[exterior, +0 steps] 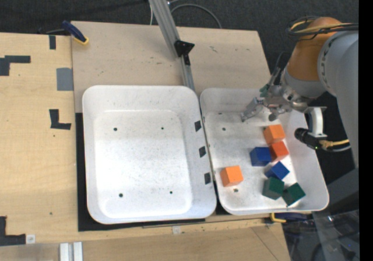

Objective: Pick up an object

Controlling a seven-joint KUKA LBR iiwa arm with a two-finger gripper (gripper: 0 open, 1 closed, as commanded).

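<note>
My claw [260, 112] over right bin [233, 99], near far edge, fingers apart, nothing between them. Blocks along bin's right side and near corner: orange [274, 133], blue [260, 156], green [272, 187]. Lone orange block [232, 175] nearer left wall.

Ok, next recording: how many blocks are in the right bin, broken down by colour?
Orange cube-shaped blocks: 3
Blue cube-shaped blocks: 2
Dark green cube-shaped blocks: 2
Total: 7, all in the right shallow white bin.
</note>
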